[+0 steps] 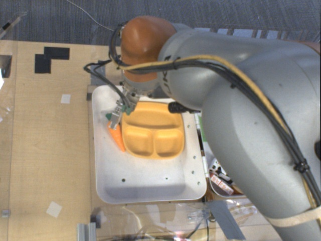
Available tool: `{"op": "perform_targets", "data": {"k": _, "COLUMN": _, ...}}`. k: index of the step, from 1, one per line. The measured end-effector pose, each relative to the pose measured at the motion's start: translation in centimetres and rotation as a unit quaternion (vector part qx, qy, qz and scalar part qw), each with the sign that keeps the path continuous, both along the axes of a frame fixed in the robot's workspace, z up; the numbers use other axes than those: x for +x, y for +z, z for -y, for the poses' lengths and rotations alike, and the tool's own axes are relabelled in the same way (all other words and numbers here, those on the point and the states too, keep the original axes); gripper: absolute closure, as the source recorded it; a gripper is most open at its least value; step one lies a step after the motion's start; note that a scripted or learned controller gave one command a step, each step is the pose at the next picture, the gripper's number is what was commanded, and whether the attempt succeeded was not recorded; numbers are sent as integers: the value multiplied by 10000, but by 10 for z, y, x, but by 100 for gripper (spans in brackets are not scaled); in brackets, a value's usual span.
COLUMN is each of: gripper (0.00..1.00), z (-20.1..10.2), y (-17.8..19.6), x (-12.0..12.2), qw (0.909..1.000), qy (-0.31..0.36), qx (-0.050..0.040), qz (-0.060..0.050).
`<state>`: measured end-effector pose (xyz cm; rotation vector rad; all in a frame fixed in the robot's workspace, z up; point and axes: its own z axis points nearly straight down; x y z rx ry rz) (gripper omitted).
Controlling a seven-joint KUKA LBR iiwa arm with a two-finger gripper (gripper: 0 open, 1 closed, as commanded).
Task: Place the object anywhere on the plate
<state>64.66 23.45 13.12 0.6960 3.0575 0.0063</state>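
1. One white bin (145, 185) lies in the middle of the wooden counter (45, 144); its bare floor shows in the near half.
2. Inside it, toward the far end, sits a yellow plate (131, 145) with three hollows: one broad hollow on the far side and two smaller ones side by side on the near side.
3. An orange carrot (119, 138) lies on the bin floor just beside the plate's left edge, slanted, its greenish top end pointing away toward the far left; it seems to touch the plate's rim, and no part of it rests in a hollow.
4. The jaws hang at the carrot's top end, over the plate's far-left corner; whether they are wide, narrow or closed on the carrot I cannot tell, since the wrist hides them from above.
5. The grey arm (251, 114) sweeps in from the right and covers most of that side; its orange band (145, 41) sits directly over the far edge of the bin; a yellowish cable (220, 64) runs along the arm.
6. Under the arm, right of the bin, a small item with a red and white label (220, 181) peeks out; too little shows to name it.
7. On the counter to the left sit black marks (50, 59) and two pale squares of tape (65, 98).
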Motion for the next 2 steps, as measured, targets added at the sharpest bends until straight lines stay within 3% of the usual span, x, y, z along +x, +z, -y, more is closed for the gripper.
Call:
{"op": "perform_targets", "data": {"k": 1, "gripper": 0, "z": -2, "y": 82, "x": -12, "qw": 9958, "qy": -919, "qx": 24, "qz": 33}}
{"op": "perform_targets", "data": {"k": 2, "gripper": 0, "z": -1, "y": 18, "x": -90, "qw": 9638, "qy": -2668, "qx": 4, "qz": -33}}
